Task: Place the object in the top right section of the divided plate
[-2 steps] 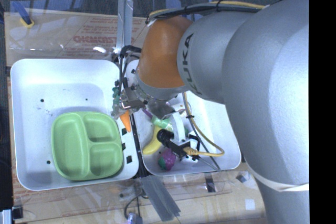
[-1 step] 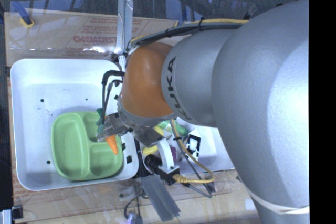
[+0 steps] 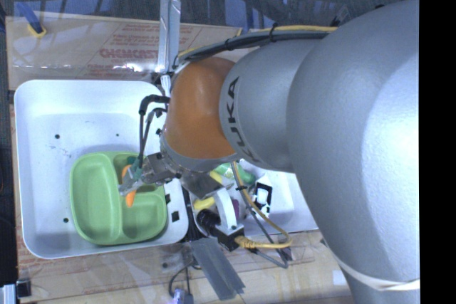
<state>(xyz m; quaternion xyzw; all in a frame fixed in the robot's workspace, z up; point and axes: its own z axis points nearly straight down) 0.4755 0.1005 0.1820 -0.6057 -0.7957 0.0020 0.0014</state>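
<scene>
A green divided plate (image 3: 96,199) lies in the left white bin (image 3: 43,132), with one long section on its left and two smaller ones on its right. My gripper (image 3: 133,183) hangs over the plate's right side, about where the top right section meets the bottom right one. It is shut on a small orange object (image 3: 130,198), whose orange ends poke out above and below the fingers. The arm's wrist hides much of the top right section.
The grey arm with its orange band (image 3: 199,110) covers most of the right bin (image 3: 288,203). A pale green and yellow item (image 3: 229,171) peeks out under the wrist there. Cables and a black mount (image 3: 221,221) hang near the bins' shared wall.
</scene>
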